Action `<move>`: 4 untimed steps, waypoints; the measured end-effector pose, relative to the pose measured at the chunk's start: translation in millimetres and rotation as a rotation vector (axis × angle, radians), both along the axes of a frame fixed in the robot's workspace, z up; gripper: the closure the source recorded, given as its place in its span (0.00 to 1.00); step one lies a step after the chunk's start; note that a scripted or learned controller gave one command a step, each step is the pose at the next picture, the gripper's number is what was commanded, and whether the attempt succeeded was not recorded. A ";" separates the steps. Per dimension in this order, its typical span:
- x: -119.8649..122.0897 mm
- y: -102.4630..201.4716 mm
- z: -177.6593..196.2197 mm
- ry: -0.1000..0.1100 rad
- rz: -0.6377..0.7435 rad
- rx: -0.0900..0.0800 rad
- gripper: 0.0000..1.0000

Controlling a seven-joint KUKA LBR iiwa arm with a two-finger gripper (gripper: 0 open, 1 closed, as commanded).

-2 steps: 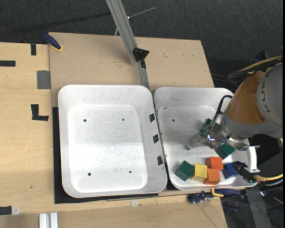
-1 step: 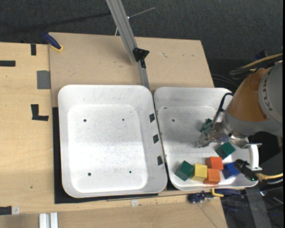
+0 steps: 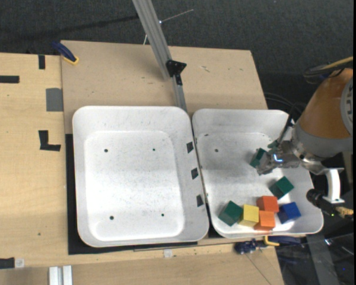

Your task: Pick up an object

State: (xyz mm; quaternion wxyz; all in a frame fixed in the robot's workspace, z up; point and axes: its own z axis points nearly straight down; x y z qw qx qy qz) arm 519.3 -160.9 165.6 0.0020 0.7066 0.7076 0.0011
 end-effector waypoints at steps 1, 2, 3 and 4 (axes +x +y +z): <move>-0.9 -5.4 61.8 -0.001 0.000 -0.001 1.00; 0.4 -5.4 114.9 -0.001 0.000 -0.001 1.00; 20.7 47.1 97.1 0.007 0.004 0.003 1.00; 30.0 94.2 82.7 0.007 0.004 0.002 1.00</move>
